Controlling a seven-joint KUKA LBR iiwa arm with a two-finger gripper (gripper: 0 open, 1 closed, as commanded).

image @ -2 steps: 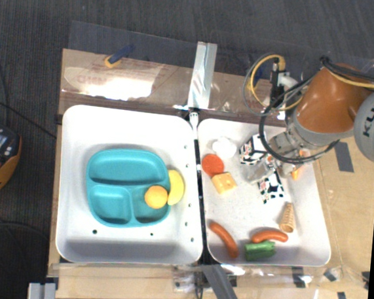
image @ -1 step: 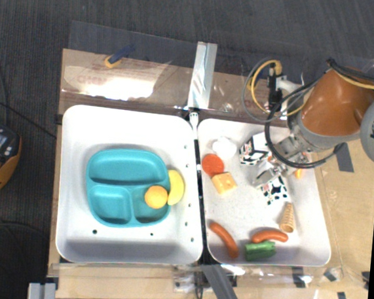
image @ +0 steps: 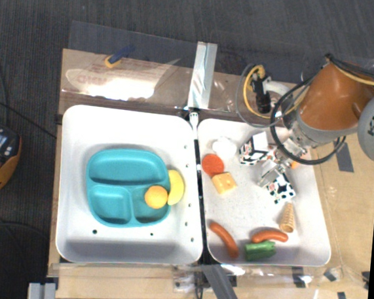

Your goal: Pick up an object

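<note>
Bench, two white bins; gripper (image: 274,168) low in right bin (image: 318,217), finger state can't tell.
Cheese wedge (image: 223,182) just left of gripper, sausages beyond; centre over one item, avoid neighbours.

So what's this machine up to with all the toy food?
A robot arm reaches in from the right, with its gripper down in the right bin, among two black-and-white patterned toys. That bin also has a cheese wedge, sausages and an ice cream cone. I can't tell whether it has grabbed anything. The left bin holds a teal tray with an orange ball.
</note>
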